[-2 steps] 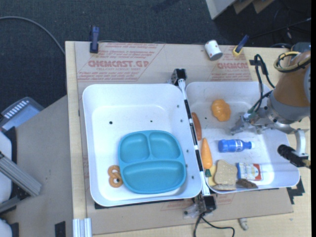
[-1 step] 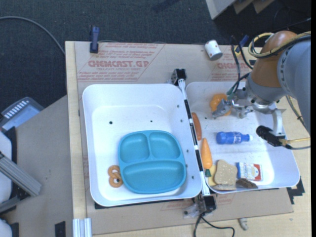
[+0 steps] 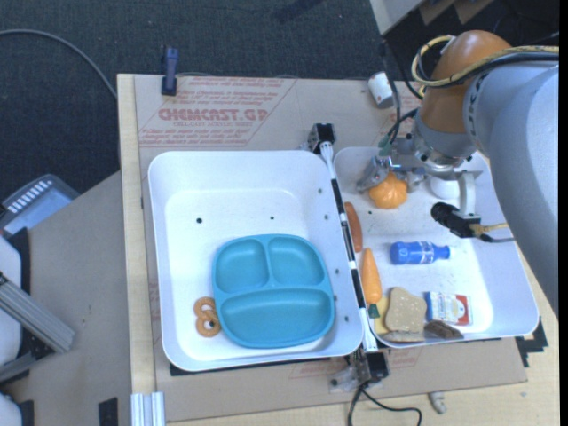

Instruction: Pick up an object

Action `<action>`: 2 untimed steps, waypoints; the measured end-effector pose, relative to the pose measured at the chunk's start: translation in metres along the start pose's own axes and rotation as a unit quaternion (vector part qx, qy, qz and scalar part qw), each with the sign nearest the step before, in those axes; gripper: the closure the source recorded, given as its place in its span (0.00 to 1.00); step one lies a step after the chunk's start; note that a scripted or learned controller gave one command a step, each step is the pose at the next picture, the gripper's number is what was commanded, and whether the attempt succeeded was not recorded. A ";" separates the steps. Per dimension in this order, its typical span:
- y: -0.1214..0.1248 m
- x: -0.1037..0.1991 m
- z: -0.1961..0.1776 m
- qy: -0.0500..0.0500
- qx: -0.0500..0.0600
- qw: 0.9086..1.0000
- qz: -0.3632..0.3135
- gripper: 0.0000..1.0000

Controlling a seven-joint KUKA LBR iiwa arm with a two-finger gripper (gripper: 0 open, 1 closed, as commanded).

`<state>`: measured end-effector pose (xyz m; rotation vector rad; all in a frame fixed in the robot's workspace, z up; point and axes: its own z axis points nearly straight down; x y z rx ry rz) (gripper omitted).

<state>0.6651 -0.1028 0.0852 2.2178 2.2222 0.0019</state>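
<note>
Two bins (image 3: 169, 185), tray (image 3: 271, 291), pretzel (image 3: 208, 317), bottle (image 3: 419, 254)

A small round orange fruit (image 3: 388, 193), partly hidden, seemingly lies in the right bin's far corner.

1. Even, fairly bright overhead light; the white bins (image 3: 177, 202) read nearly blown out.
2. Soft, short shadows hug the blue tray (image 3: 271, 289).
3. The grey arm (image 3: 524, 149) at right looks blurred; frame corners stay dark.
</note>
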 end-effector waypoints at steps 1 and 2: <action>0.001 -0.001 -0.011 -0.001 -0.001 1.000 0.000 1.00; -0.039 0.071 -0.100 0.001 0.000 1.000 0.000 1.00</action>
